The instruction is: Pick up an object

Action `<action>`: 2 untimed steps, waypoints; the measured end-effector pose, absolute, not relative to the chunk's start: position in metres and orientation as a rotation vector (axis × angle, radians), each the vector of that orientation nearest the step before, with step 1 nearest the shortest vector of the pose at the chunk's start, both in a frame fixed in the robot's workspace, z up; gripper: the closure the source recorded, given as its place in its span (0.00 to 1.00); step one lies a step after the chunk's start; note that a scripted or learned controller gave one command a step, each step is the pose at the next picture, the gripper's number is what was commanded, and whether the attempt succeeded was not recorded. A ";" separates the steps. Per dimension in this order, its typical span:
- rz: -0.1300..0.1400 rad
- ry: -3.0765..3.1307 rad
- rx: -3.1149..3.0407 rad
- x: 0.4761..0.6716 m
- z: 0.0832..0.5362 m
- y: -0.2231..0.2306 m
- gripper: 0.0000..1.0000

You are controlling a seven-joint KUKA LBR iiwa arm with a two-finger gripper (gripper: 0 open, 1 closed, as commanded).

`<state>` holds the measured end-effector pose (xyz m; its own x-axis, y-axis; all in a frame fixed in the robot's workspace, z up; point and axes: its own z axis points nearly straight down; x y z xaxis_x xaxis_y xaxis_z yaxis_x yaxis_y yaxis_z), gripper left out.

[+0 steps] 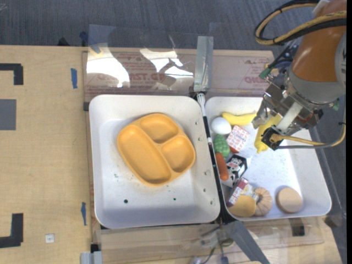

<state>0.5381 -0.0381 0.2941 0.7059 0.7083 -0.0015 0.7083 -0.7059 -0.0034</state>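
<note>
My gripper (pixel 264 126) hangs over the upper middle of the right bin (pixel 308 169), coming in from the right. A yellow piece (pixel 262 142) sits right under it, and I cannot tell whether it is held or lies on the bin floor. A yellow banana (pixel 237 117) lies just left of the gripper, with a white egg (pixel 221 126) and a pink-and-white carton (pixel 237 138) beside it. Lower down are a green item (pixel 221 145), an orange carrot (pixel 221 167) and a black-and-white carton (pixel 236 166).
An orange divided plate (pixel 156 148) lies in the left bin (pixel 104 191). At the right bin's front are a small packet (pixel 242 190), a yellow lump (pixel 245 205), a tan pumpkin-shaped item (pixel 264 199) and a round beige item (pixel 289 198). A bare white floor runs along that bin's right side.
</note>
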 end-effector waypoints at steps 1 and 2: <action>-0.002 -1.252 -2.883 0.551 0.323 -0.075 1.00; 0.012 -0.994 -2.975 0.525 0.253 -0.001 1.00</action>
<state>0.5255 -0.0012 0.2531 0.7991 0.6011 -0.0056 0.6011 -0.7991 -0.0067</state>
